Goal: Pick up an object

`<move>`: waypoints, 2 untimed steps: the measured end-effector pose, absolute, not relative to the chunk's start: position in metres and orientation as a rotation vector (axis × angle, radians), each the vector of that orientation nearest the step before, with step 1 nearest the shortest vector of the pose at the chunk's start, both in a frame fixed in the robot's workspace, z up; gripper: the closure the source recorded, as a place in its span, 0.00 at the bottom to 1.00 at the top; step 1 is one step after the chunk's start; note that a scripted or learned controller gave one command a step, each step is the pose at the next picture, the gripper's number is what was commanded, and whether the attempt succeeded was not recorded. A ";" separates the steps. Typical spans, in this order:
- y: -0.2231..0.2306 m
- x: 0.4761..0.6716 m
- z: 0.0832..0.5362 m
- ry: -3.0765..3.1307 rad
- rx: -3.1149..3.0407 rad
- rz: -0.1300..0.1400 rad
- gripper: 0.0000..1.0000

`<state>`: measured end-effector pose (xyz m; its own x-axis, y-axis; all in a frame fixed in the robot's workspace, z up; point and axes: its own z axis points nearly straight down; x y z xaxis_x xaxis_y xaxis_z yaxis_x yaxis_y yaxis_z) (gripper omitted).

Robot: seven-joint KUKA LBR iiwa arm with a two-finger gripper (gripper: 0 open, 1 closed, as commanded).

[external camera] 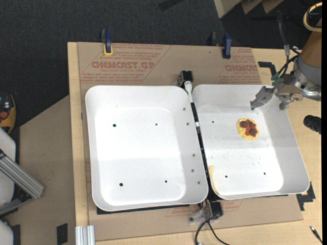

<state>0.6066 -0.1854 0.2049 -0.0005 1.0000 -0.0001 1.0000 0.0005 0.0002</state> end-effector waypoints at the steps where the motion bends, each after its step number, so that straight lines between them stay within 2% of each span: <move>1: -0.154 0.589 0.081 2.221 2.216 -0.002 0.00; 2: -0.178 0.623 0.088 2.217 2.213 0.006 0.00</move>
